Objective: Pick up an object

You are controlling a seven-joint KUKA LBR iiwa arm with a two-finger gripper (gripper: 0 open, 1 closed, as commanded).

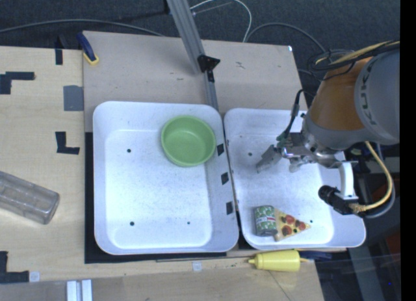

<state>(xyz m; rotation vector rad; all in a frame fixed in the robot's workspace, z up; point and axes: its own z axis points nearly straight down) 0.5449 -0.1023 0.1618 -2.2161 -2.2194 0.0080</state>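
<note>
So the gripper [281,158] is hanging over the upper middle of the right bin [250,130], fingers spread apart with nothing between them. A green bowl [188,140] sits at the top right of the left bin [107,163], and a little green can [264,220] lies touching a pizza slice toy [290,225] near the right bin's front edge. There's also a yellow bottle [275,261] lying on the surface just outside that bin.

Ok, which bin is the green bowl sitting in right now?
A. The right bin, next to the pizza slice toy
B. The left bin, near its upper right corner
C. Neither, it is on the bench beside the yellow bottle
B: the green bowl sits inside the left bin, up by its top right corner.
</note>
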